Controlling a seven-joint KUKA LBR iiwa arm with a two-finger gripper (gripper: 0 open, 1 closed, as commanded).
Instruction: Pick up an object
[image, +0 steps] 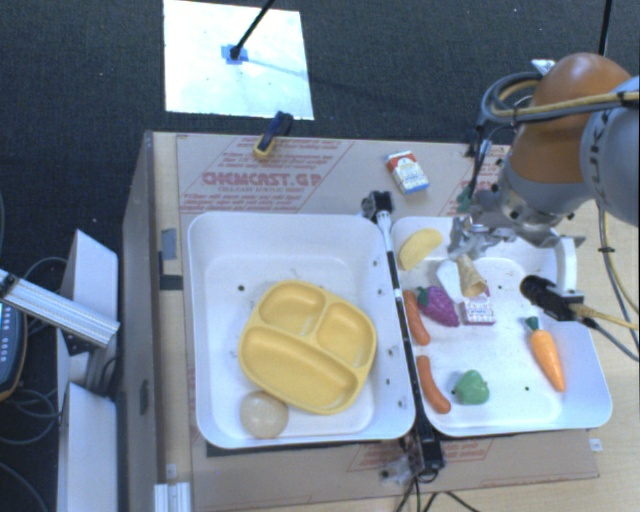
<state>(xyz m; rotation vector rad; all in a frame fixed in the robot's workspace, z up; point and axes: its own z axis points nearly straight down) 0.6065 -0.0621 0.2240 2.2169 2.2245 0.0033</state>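
The gripper (468, 243) hangs over the right bin (590, 395)'s back edge; I cannot tell its state. Just below it lies a cone (472, 276), with a yellow piece (420, 247) to its left, grapes (439, 305) and a carrot (547, 358) farther off

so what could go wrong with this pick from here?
The end effector hangs over a tight cluster: ice cream cone, purple grapes and a small pink-white packet lie close together, so it may nudge neighbours or catch two. The yellow piece sits near the bin wall, which could block a finger.
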